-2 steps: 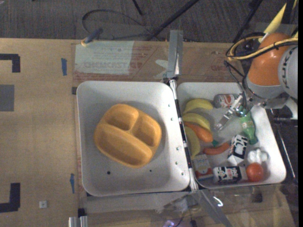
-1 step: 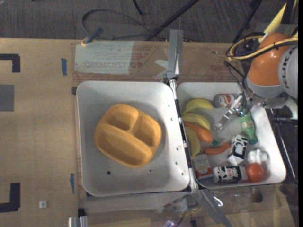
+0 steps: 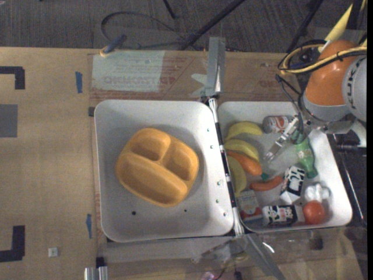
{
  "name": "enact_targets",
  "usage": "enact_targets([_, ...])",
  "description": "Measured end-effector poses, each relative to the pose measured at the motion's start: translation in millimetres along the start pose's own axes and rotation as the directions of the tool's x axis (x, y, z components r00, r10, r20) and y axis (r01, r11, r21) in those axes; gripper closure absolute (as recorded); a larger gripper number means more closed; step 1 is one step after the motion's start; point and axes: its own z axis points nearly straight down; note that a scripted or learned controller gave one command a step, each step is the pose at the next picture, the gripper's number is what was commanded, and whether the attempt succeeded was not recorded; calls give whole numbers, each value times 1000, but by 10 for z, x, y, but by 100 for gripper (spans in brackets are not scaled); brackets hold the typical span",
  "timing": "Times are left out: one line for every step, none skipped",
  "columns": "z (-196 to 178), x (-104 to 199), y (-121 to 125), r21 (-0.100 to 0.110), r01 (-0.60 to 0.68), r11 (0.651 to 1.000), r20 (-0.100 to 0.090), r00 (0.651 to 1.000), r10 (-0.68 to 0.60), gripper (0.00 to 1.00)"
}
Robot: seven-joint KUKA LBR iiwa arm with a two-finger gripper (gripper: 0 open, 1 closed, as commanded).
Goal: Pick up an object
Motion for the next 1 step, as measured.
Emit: enact_targets([-14,78,103,-2,-125,992,6,992,125,0])
